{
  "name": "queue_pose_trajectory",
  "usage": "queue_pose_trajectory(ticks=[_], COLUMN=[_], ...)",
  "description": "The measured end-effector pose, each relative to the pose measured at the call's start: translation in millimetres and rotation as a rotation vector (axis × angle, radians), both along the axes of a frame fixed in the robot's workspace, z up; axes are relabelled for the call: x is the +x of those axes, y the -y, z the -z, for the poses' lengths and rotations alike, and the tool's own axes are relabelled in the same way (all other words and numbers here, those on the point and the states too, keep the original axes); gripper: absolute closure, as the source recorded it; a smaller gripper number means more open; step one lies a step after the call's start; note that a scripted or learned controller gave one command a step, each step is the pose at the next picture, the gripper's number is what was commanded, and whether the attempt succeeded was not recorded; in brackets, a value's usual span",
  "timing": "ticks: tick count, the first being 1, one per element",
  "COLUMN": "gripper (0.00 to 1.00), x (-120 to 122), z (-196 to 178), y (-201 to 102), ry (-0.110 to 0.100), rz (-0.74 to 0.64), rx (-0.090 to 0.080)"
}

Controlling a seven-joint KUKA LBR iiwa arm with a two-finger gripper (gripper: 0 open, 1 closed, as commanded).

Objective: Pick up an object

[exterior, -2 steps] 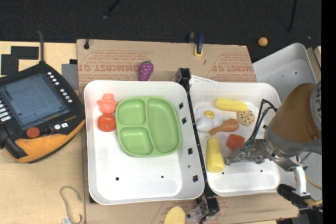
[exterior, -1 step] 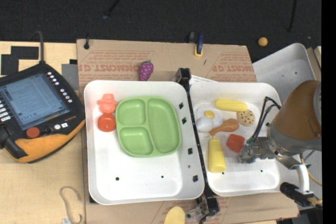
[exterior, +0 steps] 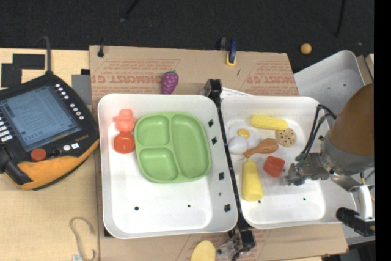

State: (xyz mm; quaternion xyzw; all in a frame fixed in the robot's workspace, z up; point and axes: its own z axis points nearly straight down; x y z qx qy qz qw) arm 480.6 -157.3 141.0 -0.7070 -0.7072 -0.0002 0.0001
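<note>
The right bin (exterior: 305, 208) holds a yellow corn cob (exterior: 269, 123), a brown cookie (exterior: 286, 137), a chicken drumstick (exterior: 261, 147), a white fried egg (exterior: 237, 143), a red block (exterior: 274, 165) and a yellow bottle-shaped toy (exterior: 251, 180). My gripper (exterior: 297, 174) is low in this bin, just right of the red block. It sits below the cookie. The grey arm with its orange band (exterior: 357, 125) comes in from the right.
In the left bin (exterior: 159, 211) lie a green divided plate (exterior: 172, 147), a pink toy (exterior: 124, 120) and a red tomato (exterior: 124, 143). Purple grapes (exterior: 170, 81) rest on the cardboard behind. A teach pendant (exterior: 43, 125) sits at the left, and a yellow toy (exterior: 203, 250) at the front edge.
</note>
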Motion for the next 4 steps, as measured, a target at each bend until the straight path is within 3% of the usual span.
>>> queue_pose_trajectory(ticks=[2,4], gripper=[1.00,1.00], x=[-2.6,57.0], z=[-88.9,-80.9], y=[-5.5,-86.9], ry=[0.002,-0.002], rz=[0.000,-0.002], rx=[-0.001,0.001])
